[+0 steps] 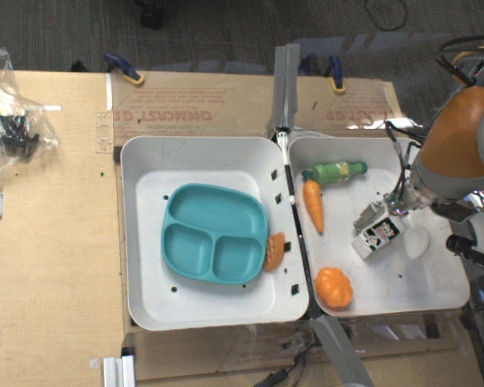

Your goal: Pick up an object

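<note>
Gripper (pixel 377 230) sits low in the right bin (pixel 436 297), roughly mid-bin, reaching in from the right under the orange band of the arm (pixel 460 139). Finger spread: cannot tell, the head is seen from above and its tips are not clear; nothing visibly between them. Candidate things all lie to its left in the same bin. Carrot (pixel 313 205) is near the bin's left wall, well apart from the gripper, long axis running near to far, thick end with the green top toward the far side, thin tip pointing toward the near edge. Green bottle (pixel 335 172) lies on its side just beyond the carrot, touching or nearly touching its top, long axis left to right, narrow neck pointing right, up and left of the gripper. Small orange pumpkin (pixel 334 287) sits at the near left corner, below and left of the gripper, apart from it. Left bin (pixel 145 216) holds a teal divided plate (pixel 215 234); a small brown pastry (pixel 274 251) rests against the plate's right edge.
</note>
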You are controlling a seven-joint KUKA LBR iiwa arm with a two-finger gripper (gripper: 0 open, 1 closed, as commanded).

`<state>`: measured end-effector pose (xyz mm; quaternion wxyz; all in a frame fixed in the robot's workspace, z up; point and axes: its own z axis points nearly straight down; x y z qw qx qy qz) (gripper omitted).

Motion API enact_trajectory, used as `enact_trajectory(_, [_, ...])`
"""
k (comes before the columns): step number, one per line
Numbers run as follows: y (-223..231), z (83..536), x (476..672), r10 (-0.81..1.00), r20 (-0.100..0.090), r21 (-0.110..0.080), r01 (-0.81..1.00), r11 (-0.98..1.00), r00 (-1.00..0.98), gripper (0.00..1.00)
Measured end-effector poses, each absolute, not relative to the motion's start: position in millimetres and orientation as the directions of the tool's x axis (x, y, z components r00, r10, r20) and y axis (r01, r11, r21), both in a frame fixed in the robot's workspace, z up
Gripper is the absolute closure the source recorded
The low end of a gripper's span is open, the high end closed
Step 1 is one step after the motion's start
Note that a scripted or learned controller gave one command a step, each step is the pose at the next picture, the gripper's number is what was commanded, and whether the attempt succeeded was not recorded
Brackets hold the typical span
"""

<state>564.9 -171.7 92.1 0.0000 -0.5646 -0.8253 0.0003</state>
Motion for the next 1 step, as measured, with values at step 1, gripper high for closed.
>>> enact_trajectory(1, [-172.6, 102.1, 565.4, 0.933, -0.001, 0.002, 0.933, 0.359, -0.359, 1.00])
